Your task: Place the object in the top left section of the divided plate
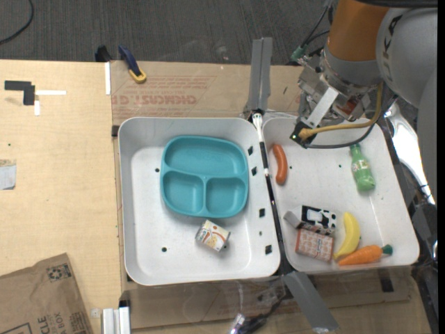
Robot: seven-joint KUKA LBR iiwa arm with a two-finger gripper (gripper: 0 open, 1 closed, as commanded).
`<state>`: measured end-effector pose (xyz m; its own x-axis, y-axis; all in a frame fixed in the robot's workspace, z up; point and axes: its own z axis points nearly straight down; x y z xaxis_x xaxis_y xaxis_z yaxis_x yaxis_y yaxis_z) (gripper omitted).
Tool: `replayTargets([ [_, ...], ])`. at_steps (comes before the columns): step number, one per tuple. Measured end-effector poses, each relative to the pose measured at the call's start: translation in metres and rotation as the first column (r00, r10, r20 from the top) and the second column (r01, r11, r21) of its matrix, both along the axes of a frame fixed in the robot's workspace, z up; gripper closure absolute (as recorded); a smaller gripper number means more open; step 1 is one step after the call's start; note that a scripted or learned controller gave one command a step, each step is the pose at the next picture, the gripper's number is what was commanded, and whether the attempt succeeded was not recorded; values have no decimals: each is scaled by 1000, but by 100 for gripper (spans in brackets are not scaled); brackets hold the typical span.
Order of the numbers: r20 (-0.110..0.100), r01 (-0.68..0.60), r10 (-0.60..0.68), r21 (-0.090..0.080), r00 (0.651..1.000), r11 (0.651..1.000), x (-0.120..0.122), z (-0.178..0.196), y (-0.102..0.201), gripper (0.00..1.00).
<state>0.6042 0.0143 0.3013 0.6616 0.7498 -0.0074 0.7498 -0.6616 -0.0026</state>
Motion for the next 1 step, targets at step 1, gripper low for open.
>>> replayTargets([
  [1,4,188,-188,1,982,982,24,89,-53,100],
])
